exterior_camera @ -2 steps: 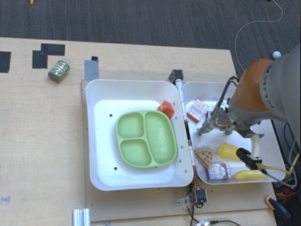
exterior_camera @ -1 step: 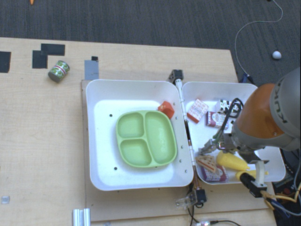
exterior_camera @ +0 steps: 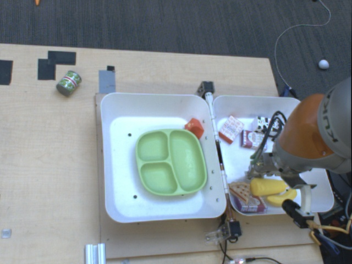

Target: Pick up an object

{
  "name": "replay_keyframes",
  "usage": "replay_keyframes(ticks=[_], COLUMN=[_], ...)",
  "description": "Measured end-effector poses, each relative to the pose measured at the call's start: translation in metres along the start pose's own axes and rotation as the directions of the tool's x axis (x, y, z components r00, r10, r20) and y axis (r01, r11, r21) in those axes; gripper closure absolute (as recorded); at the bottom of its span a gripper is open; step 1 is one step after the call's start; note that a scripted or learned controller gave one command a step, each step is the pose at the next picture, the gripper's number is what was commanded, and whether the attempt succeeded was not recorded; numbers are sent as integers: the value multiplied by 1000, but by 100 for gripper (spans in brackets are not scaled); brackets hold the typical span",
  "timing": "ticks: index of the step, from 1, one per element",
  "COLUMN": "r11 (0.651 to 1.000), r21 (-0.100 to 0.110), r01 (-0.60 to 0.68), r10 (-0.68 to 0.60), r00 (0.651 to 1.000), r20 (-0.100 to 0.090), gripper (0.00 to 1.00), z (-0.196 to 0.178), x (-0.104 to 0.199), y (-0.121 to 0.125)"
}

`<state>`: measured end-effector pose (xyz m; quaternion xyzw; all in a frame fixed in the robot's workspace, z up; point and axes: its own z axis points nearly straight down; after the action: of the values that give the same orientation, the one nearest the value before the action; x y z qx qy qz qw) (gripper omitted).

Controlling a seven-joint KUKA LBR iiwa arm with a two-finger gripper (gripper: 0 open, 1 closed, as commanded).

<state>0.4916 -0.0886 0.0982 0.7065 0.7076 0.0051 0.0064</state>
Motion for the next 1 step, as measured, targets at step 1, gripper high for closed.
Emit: replay_keyframes(ticks=[1], r11=[1000], r21=[0], r01=[1], r10=[-1], r00=[1000], r20=[0], gripper=[0], z=[0], x=[0], y=[0])
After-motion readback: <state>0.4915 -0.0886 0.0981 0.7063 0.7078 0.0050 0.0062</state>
